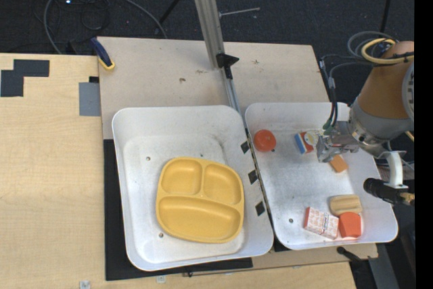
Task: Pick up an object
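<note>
My gripper [327, 149] hangs low over the upper middle of the right bin [291, 193], reaching in from the right. A small blue, white and red packet [302, 142] lies just left of it. A small orange block [339, 164] sits just below and right of it, close to or touching it. A red ball [264, 140] rests near the bin's left wall. In the bin's lower right lie a tan bread-like piece [345, 204], an orange-red cube [350, 225] and a pink and white carton [319, 222].
The left bin [135, 145] holds a yellow divided tray [201, 199]. A metal post [208, 17] rises behind the bins. Black clips [252, 176] sit along the seam between the bins. Cables trail on the dark floor behind.
</note>
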Available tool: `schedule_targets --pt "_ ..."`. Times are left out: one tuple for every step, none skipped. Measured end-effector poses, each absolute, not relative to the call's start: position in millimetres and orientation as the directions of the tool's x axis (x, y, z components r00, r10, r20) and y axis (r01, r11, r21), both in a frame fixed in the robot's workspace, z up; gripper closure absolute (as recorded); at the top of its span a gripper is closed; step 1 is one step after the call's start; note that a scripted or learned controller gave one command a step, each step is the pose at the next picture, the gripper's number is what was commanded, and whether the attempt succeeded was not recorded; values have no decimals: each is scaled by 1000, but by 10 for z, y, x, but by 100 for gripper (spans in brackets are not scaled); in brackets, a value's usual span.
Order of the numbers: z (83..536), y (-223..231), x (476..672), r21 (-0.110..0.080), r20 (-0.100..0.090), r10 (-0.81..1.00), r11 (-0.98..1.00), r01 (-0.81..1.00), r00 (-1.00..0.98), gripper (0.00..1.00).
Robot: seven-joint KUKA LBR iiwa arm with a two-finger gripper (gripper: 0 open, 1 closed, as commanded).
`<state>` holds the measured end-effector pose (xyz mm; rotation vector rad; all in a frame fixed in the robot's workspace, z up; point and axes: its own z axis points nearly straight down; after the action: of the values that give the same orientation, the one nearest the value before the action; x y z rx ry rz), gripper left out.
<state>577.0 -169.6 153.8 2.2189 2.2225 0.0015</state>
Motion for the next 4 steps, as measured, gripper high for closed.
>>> schedule_targets --pt "2046 -1718 5879 3 -1 1000 2 1000 -2 100" --pt "2031 -1717 5879 -1 0 1000 3 1000 -3 100" --pt "2139 -1125 5907 -3 3 1000 5 1000 -5 100" --pt "2138 -552 6016 -2 2 1000 5 1000 -5 100"
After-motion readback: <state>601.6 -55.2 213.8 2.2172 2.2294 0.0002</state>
